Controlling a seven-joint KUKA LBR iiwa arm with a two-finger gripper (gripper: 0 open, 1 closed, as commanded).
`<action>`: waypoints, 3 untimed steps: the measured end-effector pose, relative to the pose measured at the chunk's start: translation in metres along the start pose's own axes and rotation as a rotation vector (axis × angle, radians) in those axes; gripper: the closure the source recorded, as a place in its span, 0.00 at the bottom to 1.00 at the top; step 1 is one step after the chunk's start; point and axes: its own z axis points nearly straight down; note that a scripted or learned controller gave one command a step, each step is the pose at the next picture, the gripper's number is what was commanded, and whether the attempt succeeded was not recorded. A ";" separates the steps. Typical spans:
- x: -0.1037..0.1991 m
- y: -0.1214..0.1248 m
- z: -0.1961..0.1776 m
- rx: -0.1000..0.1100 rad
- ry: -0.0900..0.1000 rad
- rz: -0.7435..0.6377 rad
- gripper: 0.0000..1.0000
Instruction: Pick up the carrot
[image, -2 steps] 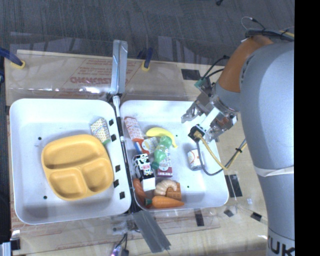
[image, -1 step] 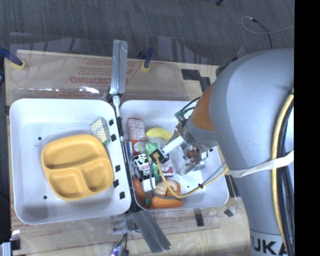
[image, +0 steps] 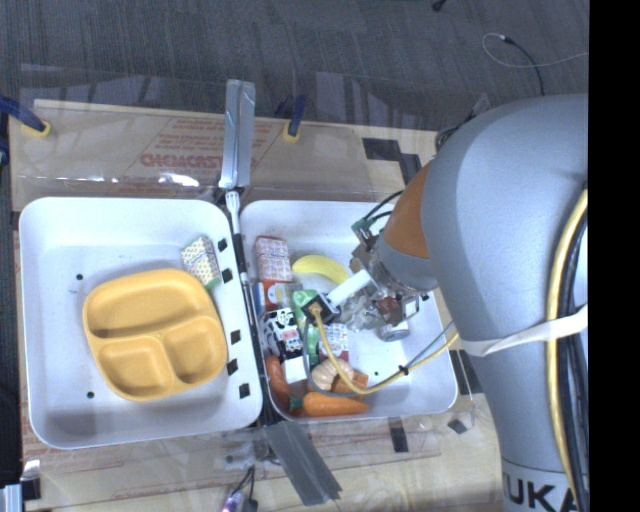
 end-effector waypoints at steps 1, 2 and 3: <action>0.008 -0.096 -0.150 -0.006 0.007 0.070 1.00; -0.030 -0.135 -0.143 -0.006 0.004 0.085 1.00; -0.015 -0.176 -0.133 -0.005 0.003 0.154 1.00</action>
